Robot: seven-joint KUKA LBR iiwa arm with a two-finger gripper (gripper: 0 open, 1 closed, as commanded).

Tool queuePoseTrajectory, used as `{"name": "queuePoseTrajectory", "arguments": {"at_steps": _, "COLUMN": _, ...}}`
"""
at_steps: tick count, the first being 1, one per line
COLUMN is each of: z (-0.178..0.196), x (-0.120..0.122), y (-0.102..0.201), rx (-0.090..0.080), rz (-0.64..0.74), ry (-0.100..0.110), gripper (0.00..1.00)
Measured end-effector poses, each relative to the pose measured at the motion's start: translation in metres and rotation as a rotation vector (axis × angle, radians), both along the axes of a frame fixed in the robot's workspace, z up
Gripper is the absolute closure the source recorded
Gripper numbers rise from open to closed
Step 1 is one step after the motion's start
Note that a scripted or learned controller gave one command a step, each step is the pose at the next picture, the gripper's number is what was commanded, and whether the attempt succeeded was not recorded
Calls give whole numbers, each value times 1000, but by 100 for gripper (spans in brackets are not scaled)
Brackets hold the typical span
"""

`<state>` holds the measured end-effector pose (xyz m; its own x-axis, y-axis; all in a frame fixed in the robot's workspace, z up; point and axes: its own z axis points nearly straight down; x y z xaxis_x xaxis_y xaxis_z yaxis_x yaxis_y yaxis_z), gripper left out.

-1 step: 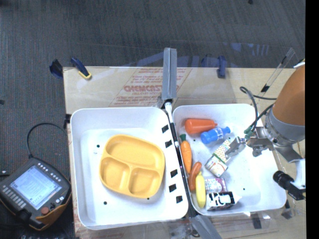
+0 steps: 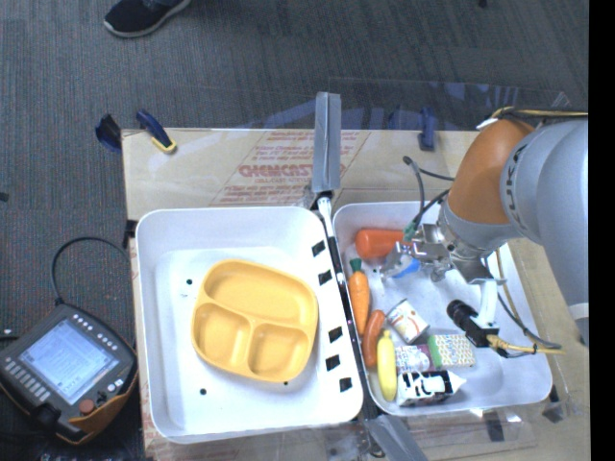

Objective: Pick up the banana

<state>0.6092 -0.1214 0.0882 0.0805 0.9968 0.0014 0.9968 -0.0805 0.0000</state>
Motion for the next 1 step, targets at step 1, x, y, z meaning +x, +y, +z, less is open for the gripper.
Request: {"name": "queuePoseTrajectory", "arguments": {"at_steps": 1, "z": -1, "x": -92, "y": -9, "rx": 1, "rz": 78, "ry": 2, "gripper": 0}}
